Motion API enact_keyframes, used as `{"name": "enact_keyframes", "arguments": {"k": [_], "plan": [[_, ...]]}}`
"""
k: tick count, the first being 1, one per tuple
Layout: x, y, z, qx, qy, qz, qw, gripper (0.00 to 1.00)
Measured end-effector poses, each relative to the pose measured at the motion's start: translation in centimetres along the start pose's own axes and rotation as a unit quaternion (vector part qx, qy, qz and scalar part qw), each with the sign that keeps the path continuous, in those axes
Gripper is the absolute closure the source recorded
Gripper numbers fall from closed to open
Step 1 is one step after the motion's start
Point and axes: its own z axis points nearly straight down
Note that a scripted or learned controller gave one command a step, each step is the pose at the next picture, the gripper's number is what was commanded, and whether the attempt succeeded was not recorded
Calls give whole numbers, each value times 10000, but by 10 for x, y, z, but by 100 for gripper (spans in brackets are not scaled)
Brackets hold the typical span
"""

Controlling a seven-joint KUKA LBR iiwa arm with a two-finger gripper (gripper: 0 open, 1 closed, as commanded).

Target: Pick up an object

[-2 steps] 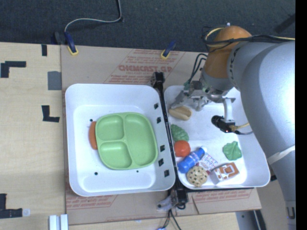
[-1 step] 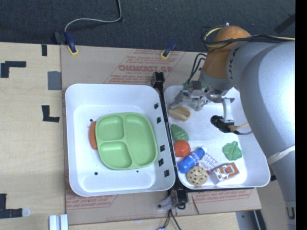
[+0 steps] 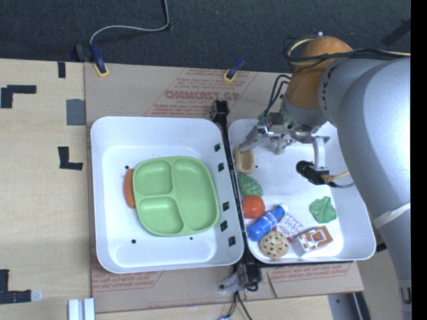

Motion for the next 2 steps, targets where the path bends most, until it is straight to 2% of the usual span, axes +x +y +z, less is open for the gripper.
{"name": "enact_keyframes", "arguments": {"k": [1,2], "plan": [[1,1,-11,-17,3,-6,10000,100],[1,1,-11,-14,3,-5,10000,0]]}}
